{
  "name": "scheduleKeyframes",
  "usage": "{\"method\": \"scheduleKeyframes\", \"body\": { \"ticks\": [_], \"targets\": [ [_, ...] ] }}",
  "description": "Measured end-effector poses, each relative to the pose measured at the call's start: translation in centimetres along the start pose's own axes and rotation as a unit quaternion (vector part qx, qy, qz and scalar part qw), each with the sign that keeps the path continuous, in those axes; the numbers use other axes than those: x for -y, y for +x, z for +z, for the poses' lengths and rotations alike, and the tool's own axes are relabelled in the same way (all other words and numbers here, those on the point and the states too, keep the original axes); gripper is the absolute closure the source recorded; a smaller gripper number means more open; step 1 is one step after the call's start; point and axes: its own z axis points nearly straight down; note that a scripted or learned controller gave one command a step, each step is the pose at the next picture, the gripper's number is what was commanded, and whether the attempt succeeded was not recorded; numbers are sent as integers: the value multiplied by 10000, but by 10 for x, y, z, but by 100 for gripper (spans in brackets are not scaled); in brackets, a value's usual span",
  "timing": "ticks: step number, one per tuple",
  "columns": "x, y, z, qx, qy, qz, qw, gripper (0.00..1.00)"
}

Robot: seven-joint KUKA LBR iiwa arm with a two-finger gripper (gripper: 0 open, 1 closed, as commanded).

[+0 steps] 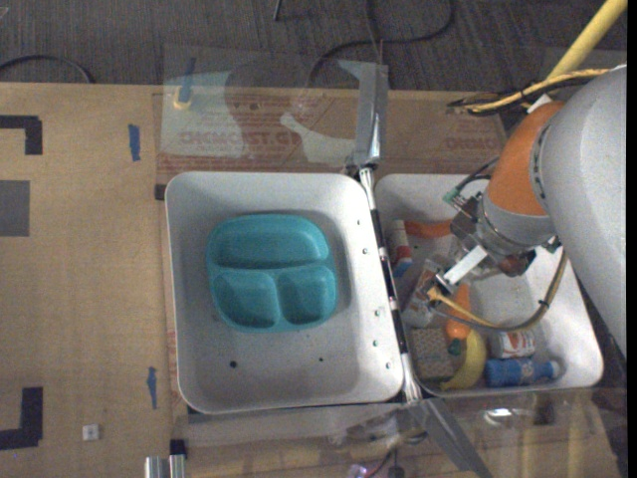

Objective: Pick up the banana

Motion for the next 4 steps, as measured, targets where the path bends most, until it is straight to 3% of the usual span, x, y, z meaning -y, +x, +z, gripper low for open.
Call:
{"method": "scheduleKeyframes", "body": {
  "ticks": [1,2,3,4],
  "targets": [
    [2,2,1,-17,18,-11,10000,0],
    [-1,90,-130,39,69,-498,9987,0],
    [25,143,-347,9,41,-402,9992,0],
    [-5,93,-347,26,52,829,9965,0]
  ]
}}
